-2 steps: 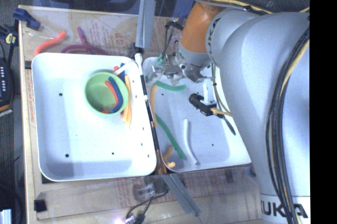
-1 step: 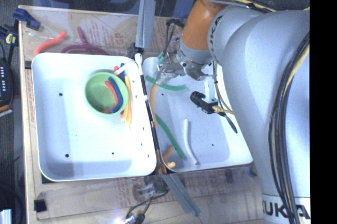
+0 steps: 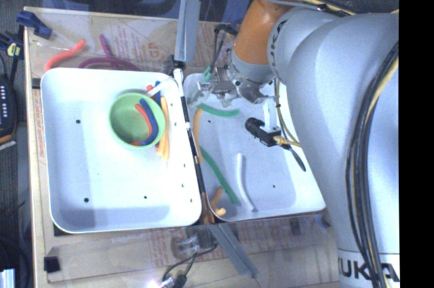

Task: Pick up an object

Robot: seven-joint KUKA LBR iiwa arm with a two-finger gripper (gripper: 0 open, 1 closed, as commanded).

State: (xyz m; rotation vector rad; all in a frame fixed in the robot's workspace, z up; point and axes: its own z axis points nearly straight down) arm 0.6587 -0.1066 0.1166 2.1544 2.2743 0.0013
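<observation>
**binwatcher:** The arm is hanging over the far end of the right bin, with the gripper sitting low near the bin's back-left corner. I can't tell what the jaws are doing, since the wrist is blocking them. Nothing is visibly being gripped.

**kuka_kev:** Closest candidates are looking like the green strip lying just under the wrist and the orange piece running along the left wall. There's also a long green strip and a white stick lying further forward (both well apart from the tool).

**binwatcher:** I'm guessing it's going for that near green one. Flat, thin stuff is slipping out easily, so I'd be centring over its middle, straddling the narrow width and pressing right down to the floor before closing.

**kuka_kev:** Agreed. The green bowl in the left bin is sitting out of this 1.
</observation>
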